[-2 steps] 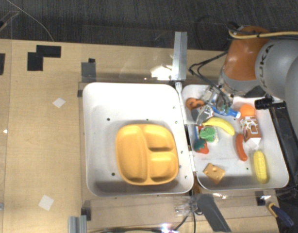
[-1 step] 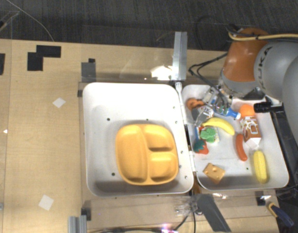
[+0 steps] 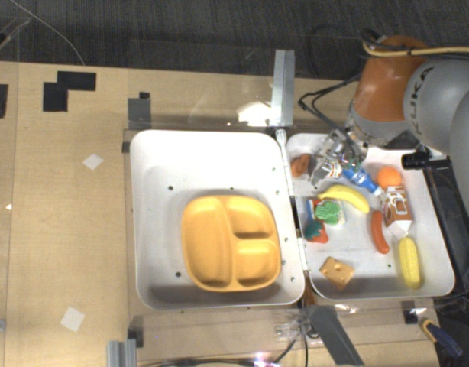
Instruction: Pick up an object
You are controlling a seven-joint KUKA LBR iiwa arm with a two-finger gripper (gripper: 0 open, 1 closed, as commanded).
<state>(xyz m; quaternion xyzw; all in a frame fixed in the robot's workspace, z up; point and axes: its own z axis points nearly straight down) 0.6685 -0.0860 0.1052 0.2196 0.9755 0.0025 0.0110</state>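
The jaws cannot be told apart here, so whether they are wide or narrow is unclear. The gripper (image 3: 331, 161) hangs over the far left part of the right bin (image 3: 441, 277), near the wall between the two bins.

The left bin (image 3: 154, 174) has one yellow tray (image 3: 231, 243) with three sections. It sits toward the near right corner. The far side and the left side of this bin are bare white floor with lots of room.

The right bin is crowded. It has one banana (image 3: 346, 197) in the middle, one blue bottle (image 3: 360, 180) just behind it, and one orange ball (image 3: 389, 177) near the far right side. One brown thing (image 3: 300, 165) sits in the far left corner, just beside the gripper. One green thing (image 3: 329, 212) lies under the banana, with a small red thing (image 3: 317, 234) touching it. One sausage (image 3: 380, 232) and one corn cob (image 3: 409, 261) lie by the right wall. One small box (image 3: 396, 204) is next to the sausage. One cheese piece (image 3: 337, 271) sits near the front edge, with some bare floor around it.
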